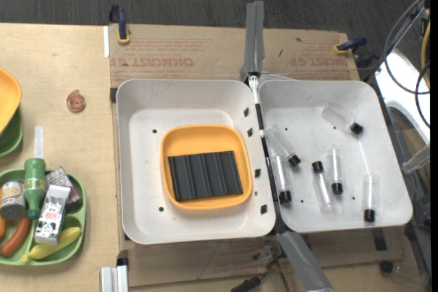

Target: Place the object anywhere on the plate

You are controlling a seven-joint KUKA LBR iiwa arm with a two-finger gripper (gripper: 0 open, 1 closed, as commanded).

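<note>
Ridged dark object [204, 174] on orange plate [205, 137]

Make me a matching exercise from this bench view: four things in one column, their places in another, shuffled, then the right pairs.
Things:
1. orange plate
2. dark ridged block
3. clear tubes with black caps
4. green bottle

Places:
A. standing on the green tray at the left of the bench
B. lying loose in the right bin
C. in the left bin, on its floor
D. resting on the plate

Pairs: 1-C, 2-D, 3-B, 4-A
</note>
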